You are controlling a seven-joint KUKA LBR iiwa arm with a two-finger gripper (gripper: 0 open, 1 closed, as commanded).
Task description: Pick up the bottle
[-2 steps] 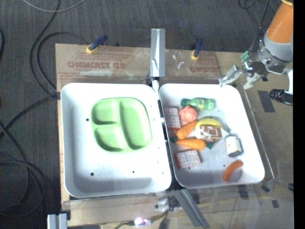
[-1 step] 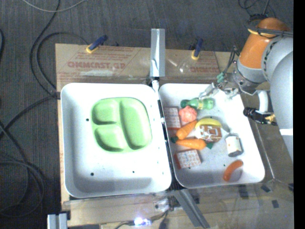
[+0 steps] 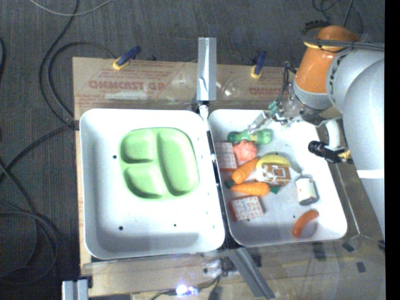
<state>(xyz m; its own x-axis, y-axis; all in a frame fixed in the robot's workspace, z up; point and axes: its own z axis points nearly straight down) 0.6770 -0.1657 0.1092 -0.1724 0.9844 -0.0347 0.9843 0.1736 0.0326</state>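
A grey KUKA arm with an orange band (image 3: 319, 61) reaches in from the right of the frame, its gripper (image 3: 270, 119) low over the upper part of the right-hand white bin (image 3: 337, 224). Just below and left of the gripper tip lies a small green bottle (image 3: 250, 136), on its side near the upper left corner of that bin. Its long axis runs roughly left to right across the frame, tilted slightly upward toward the right, so the near end points at the gripper. The tool looks to be touching or almost touching the bottle's right end, but whether it is clenched on the bottle or released cannot be told from this slanted overhead view.

Directly below the bottle sit a pinkish-red toy (image 3: 245, 150) and two carrots (image 3: 247, 179), with a yellow piece (image 3: 275, 164) to their right, all close together in the middle of the bin. A white cylinder (image 3: 305, 189) and an orange sausage shape (image 3: 305, 222) lie further toward the lower right, well apart from the bottle.

The left bin (image 3: 100, 224) holds a green divided tray (image 3: 159, 162).

Judging by the layout, any grasp should close across the bottle's short width, and the crowding just below leaves little room on that side.
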